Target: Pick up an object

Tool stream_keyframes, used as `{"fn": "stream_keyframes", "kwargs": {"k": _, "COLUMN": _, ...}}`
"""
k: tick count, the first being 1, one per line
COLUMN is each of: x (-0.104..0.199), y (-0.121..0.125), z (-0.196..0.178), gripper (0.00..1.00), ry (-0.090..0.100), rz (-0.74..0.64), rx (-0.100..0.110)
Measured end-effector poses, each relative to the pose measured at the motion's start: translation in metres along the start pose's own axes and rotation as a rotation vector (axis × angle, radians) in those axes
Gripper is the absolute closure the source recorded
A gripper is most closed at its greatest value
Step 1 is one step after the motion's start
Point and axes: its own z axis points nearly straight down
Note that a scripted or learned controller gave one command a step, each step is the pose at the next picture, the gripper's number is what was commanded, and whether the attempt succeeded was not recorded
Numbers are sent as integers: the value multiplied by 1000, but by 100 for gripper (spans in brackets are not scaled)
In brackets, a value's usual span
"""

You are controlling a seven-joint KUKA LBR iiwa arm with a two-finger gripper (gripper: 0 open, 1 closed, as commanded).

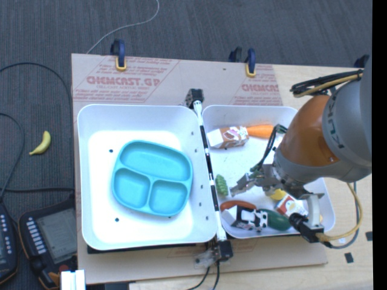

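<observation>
Pincer [242, 185] hangs low in the right bin [266, 110] above a green object [221, 185], fingers spread apart, gripping nothing

Two white bins [84, 162], one blue tray [151, 177], one carrot [261, 130], two clamps [118, 50].

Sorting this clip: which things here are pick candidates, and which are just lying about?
Job: gripper; right bin with carrot, wrapped snack, green toy, black-and-white toy.
Lying about: blue divided plate in left bin; banana on floor; blue clamps.
</observation>
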Motion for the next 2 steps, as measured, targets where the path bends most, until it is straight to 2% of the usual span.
{"fn": "stream_keyframes", "kwargs": {"k": 1, "x": -1, "y": -8, "z": 26, "gripper": 0, "ry": -1, "rz": -1, "rx": -7}}
{"fn": "stream_keyframes", "kwargs": {"k": 2, "x": -2, "y": -6, "z": 16, "gripper": 100, "ry": -3, "rz": 0, "rx": -11}}
